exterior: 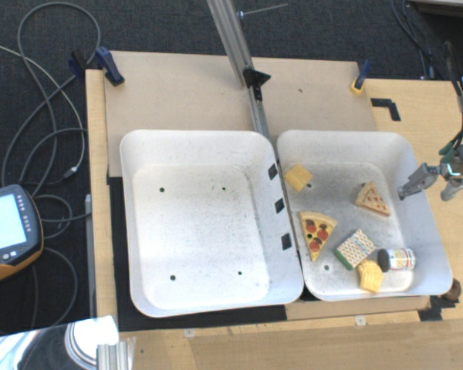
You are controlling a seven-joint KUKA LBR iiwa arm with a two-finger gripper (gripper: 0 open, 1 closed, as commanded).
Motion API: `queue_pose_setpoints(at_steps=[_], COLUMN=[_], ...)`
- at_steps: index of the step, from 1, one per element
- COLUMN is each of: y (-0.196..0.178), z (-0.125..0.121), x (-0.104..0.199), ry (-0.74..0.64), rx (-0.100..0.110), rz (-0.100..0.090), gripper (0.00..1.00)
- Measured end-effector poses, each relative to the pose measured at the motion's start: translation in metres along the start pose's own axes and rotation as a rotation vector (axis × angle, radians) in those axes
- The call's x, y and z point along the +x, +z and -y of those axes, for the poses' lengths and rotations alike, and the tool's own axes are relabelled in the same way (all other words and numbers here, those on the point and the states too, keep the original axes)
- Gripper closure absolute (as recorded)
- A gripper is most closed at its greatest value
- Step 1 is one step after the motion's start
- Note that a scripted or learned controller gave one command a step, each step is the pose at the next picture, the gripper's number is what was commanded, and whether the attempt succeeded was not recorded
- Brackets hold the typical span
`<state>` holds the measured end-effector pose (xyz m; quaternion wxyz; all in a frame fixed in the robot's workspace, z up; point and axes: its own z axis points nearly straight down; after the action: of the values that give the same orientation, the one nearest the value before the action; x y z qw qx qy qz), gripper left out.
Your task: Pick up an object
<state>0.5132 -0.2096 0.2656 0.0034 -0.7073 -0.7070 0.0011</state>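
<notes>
The right bin (pixel 417 230) holds several toy objects. A yellow cheese block (pixel 298 178) lies near its left wall, and a tan pizza wedge (pixel 373 199) lies toward the right. A pepperoni pizza slice (pixel 317 233), a green-edged patterned box (pixel 356 248), a small jar (pixel 397 260) on its side and a yellow lump (pixel 370 276) sit along the front. My gripper (pixel 428 191) hangs over the bin's right rim, right of the tan wedge. It is open, with nothing between its fingers (pixel 415 182).
The left bin (pixel 139 206) sits beside the right one. A slanted metal pole (pixel 230 33) comes down to the gap between the bins. Cables and a handheld pendant (pixel 8 230) lie on the floor at the left.
</notes>
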Motion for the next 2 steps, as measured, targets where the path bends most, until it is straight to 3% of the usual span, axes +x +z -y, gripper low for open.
queue_pose_setpoints(at_steps=[1,2], y=[-0.003,0.049], z=[-0.001,0.007], x=[0.000,0.004], ry=[-0.002,0.000], rx=[-0.005,-0.006], rz=[0.001,0.002], gripper=[0.00,0.00])
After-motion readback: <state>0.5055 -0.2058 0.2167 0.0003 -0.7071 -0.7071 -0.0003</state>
